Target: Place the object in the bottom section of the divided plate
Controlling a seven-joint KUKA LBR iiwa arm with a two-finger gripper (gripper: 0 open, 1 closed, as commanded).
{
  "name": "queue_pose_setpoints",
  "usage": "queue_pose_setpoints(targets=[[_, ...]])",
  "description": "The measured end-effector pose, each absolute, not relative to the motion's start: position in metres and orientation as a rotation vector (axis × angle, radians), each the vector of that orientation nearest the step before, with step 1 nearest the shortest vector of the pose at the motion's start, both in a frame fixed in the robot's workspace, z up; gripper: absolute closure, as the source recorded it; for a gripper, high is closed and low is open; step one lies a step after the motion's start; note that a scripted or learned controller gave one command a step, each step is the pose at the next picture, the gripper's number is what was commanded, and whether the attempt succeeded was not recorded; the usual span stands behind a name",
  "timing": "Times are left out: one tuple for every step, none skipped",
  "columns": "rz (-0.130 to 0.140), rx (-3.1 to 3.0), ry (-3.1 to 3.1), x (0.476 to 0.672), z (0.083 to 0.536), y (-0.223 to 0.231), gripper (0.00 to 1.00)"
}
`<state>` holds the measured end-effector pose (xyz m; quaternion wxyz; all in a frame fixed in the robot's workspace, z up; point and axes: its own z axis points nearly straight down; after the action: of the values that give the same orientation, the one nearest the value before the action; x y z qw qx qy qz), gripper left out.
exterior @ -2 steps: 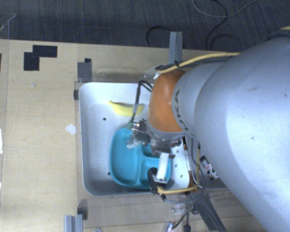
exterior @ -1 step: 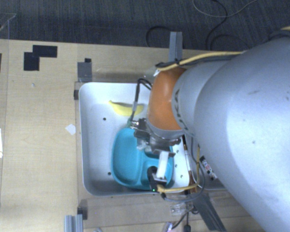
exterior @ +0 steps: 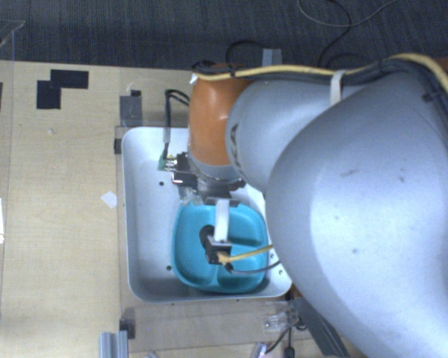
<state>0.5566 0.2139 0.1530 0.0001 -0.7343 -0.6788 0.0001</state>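
A blue divided plate (exterior: pixel 194 263) lies in the near half of the left white bin (exterior: pixel 145 200). A ridge runs across the plate and splits it into sections. My gripper (exterior: pixel 209 196) hangs over the plate's far edge, below the orange band of the wrist. The arm's big grey body covers the plate's right side and whatever lies beyond it.
The bin's left and far-left floor is bare white. Black marker shapes (exterior: pixel 60 86) sit on the wooden bench at the far left. A clear panel edge (exterior: pixel 4 39) stands at the left. The arm hides the second bin.
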Motion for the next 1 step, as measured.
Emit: queue_pose_setpoints(targets=[[0.001, -2.307, -2.133, 0.5565, 0.1529, 0.2140, 0.00]])
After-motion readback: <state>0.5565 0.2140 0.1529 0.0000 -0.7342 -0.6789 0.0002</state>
